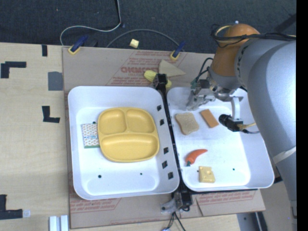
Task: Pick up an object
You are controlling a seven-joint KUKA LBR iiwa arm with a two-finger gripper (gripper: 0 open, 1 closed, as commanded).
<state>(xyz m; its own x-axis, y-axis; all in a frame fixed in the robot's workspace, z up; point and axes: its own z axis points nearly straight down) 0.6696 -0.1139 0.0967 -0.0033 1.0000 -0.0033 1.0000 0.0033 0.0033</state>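
Bread (187,123), cracker (209,118), chilli (196,155), cheese (206,174) in right bin (257,153); yellow tray (128,134) in left bin (120,184); pincer (196,100) state unclear.

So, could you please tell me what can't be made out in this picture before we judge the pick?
- Tool: in the camera view, too small and blurred at the right bin's far edge to tell its state.
- Card beside the yellow tray: its print is too small to read, and the tray covers its right edge.
- Right bin's near right corner: the grey arm overlaps it.
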